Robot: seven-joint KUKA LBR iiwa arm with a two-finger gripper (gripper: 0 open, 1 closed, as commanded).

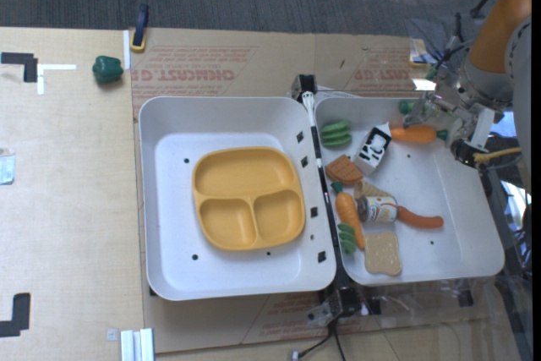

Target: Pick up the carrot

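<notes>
Carrot [346,216] lies near the right bin's [456,262] left wall, beside toast [382,254]; the gripper [443,116] hovers far right, finger state impossible to tell.

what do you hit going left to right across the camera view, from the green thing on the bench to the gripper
green object → yellow plate → carrot → hot dog → gripper

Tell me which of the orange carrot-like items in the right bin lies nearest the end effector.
The carrot with the green top at the bin's far right, just beside the end effector. The other carrot and the orange-red sausage lie nearer the bin's middle.
</notes>
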